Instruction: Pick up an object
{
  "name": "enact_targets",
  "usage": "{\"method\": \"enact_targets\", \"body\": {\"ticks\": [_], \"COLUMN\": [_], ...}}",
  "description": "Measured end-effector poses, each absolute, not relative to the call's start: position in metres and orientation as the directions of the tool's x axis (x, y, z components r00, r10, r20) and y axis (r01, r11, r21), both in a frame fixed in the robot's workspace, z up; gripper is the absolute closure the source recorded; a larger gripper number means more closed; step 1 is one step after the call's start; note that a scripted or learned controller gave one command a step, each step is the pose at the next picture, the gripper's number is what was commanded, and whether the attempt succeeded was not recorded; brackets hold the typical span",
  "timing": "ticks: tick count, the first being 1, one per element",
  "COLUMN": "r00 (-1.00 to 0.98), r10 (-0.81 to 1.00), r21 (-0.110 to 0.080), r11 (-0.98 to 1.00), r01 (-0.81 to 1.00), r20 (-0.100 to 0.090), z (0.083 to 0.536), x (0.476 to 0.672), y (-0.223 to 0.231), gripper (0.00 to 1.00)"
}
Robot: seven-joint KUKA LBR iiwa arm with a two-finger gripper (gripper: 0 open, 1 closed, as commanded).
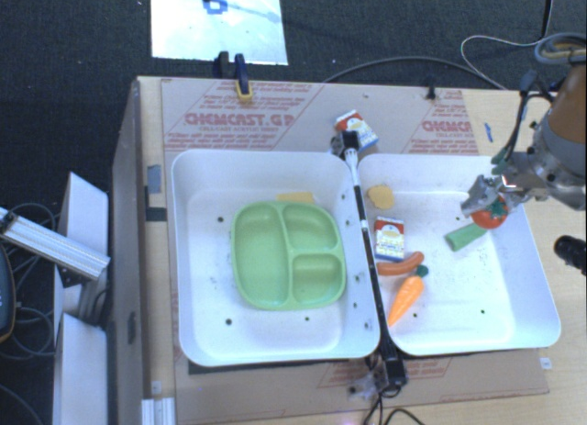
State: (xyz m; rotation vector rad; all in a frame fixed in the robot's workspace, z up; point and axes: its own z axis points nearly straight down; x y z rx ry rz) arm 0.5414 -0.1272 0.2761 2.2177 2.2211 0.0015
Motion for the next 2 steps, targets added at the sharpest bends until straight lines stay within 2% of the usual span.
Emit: {"method": "enact_targets", "body": {"ticks": [1,2], "r00": [-0.004,-0.002], "r10": [1.000,1.000], "r21": [0.001,0.002], "r11": [0.004,0.002], "r01": [1.000,1.000], "r20": [0.000,-0.001], "z": [0.211,0.248], "x": [0.629,0.598], "y": [-0.080,-0.099], "gripper": [1.00,1.00]}}
